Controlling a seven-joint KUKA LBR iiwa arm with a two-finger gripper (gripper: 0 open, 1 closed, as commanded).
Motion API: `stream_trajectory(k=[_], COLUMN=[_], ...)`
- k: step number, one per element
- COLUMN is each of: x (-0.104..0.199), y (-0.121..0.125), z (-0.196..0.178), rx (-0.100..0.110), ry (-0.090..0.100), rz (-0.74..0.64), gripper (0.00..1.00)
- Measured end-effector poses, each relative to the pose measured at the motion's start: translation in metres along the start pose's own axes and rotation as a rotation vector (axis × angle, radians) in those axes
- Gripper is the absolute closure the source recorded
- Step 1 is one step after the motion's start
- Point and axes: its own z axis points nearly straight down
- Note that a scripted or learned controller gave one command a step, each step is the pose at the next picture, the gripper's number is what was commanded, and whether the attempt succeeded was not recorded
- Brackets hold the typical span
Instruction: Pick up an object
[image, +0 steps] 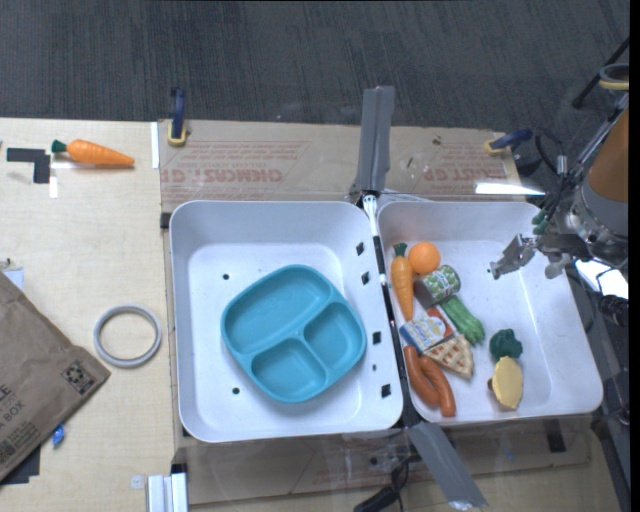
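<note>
Dark carpet runs behind the bench, and from my seat I look down on two white bins side by side. My left bin (190, 300) holds a blue divided plate (292, 332). My right bin (560, 340) holds the toy food, crowded against its left wall: an orange ball (424, 257), a carrot (402, 285), a small can (439, 285), a green pod (464, 320), a little carton (425, 332), a waffle wedge (452, 357) and two sausages (430, 380). A broccoli piece (505, 344) and a yellow piece (508, 382) sit apart, nearer the right wall.

My gripper (525, 255) hangs over the upper right part of that bin, well apart from the pile. Its fingers (505, 262) look spread, with only white bin floor showing between them, so it has hold of nothing.

As I judge it, the task is barely started: no item is chosen, reached or lifted. Left to do is the whole move over a piece, the descent, the close and the lift.

Off the bins, a second carrot (95, 154) and a tape ring (127, 334) lie on the wooden bench.
</note>
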Motion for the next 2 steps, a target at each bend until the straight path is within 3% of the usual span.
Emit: stream_trajectory(k=[1,2], x=[0.067,0.076], y=[0.018,-0.012], z=[0.077,0.096], rx=[-0.024,-0.01], ry=[-0.007,-0.001], rz=[-0.115,0.077], gripper=[0.0,0.0])
